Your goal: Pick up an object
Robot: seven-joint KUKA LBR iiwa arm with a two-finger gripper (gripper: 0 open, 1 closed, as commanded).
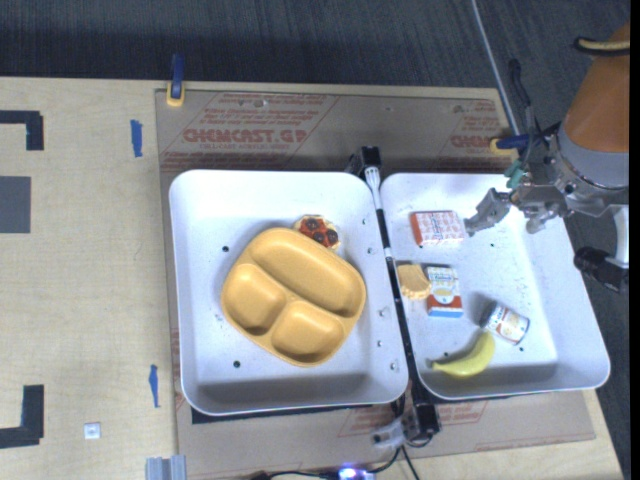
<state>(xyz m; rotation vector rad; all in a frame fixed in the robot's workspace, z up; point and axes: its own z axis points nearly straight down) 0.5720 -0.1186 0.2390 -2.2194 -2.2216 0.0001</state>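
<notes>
Banana (467,358) lies in right bin (580,353); yellow tray (292,295), perhaps plastic, fills left bin (195,268).

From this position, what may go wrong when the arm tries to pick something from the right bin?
1. The cracker box lies nearest the end effector; a descent slightly off could push it aside instead of gripping it.
2. The banana and small can lie touching or nearly so, hence one may be knocked when taking the other.
</notes>
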